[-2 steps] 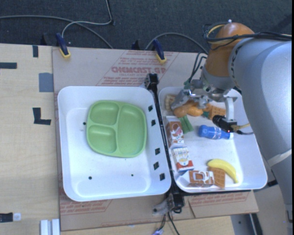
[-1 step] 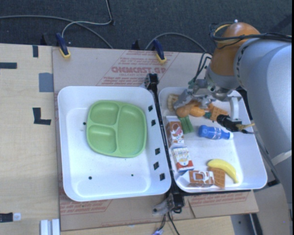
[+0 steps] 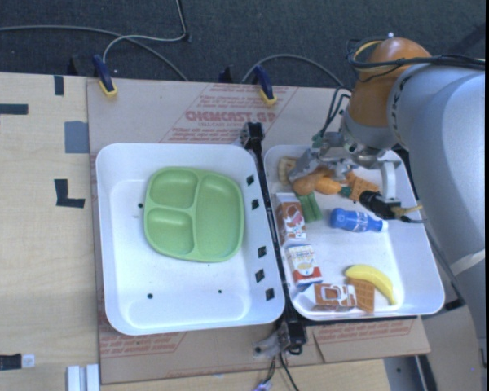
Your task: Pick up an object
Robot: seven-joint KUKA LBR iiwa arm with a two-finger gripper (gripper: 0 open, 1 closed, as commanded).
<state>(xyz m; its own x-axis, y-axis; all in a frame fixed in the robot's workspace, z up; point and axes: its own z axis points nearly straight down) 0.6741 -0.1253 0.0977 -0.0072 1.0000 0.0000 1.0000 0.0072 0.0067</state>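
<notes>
Carrot-like orange toy [image 3: 328,186] lies in the right bin [image 3: 428,296], up beyond the blue bottle [image 3: 357,221], directly under the gripper [image 3: 336,168]; whether the claw is released or clenched, I cannot tell. It looks light, hard and slick, best pinched across its middle. Cardboard beyond the bin reads "CHEMCAST".

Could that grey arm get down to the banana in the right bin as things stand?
Probably yes. The banana lies uncovered near the front of the right bin, with bare floor beside it. The end effector sits at the bin's far end, and just the blue bottle lies between.
</notes>
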